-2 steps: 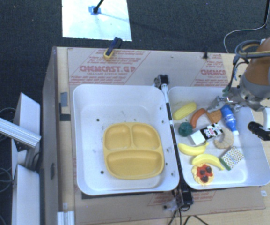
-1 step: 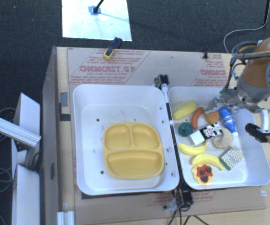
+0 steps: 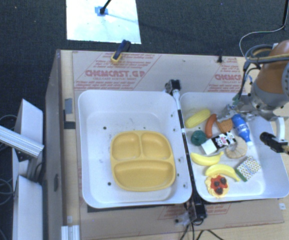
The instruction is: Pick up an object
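Left bin [image 3: 91,134] and right bin [image 3: 280,184]: white plastic, smooth, faint sheen. Yellow divided tray [image 3: 143,160]: smooth plastic, satin finish. Banana [image 3: 226,171]: glossy toy plastic. Blue bottle [image 3: 241,128]: shiny plastic with a white label. Bench board [image 3: 149,69]: brown paper-like sheet, matt, printed with red lettering. Floor [image 3: 24,24]: dark, rough, carpet-like cloth. Rail [image 3: 14,138] at left: bare brushed metal. Arm's orange band [image 3: 284,51]: smooth and glossy.

left bin [image 3: 94,124]: yellow divided plate [image 3: 143,160] | right bin [image 3: 272,181]: banana [image 3: 223,170], blue bottle [image 3: 241,127], pizza toy [image 3: 218,185], clutter | arm [image 3: 277,74]: over right bin's far-right corner
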